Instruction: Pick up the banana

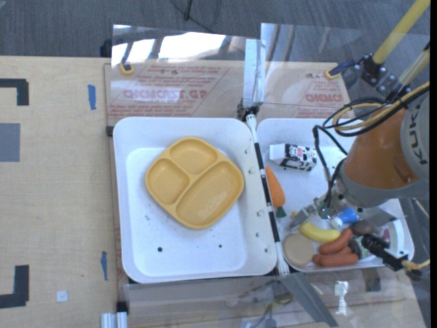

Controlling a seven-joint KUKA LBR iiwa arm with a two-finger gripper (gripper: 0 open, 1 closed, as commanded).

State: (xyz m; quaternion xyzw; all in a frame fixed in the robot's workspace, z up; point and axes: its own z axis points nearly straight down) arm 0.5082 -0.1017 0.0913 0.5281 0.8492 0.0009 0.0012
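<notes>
Gripper (321, 214) sits low in the right bin (399, 214), hanging under the grey-and-orange arm (379, 159), just above and left of the banana (319, 233). Fingers: a silvery part sticks out to the left near the bin floor, but whether the gripper is apart or together, I cannot tell; the wrist blocks most of it. Nothing visibly clamped between them.

Banana lies flat in the right bin's near half, roughly crosswise, touching the sausages (336, 249) on its near-right side and just beside a tan round disc (298, 250) at its near-left. Blue-white item (346, 216) just behind it, partly under the arm. Carrot (275, 186) lies along the divider, near but apart. Small milk carton (298, 156) at the far end, well apart. Left bin (136, 251) holds the yellow divided plate (195, 182).

Step, my read: approach/descent onto the banana, grasp not yet made. Next move likely calls for a small shift toward the near side so the gripper centres over the banana's middle, closing across its short width, then a straight lift. Risk: sausages touch it, so they may get pinched or dragged along.
</notes>
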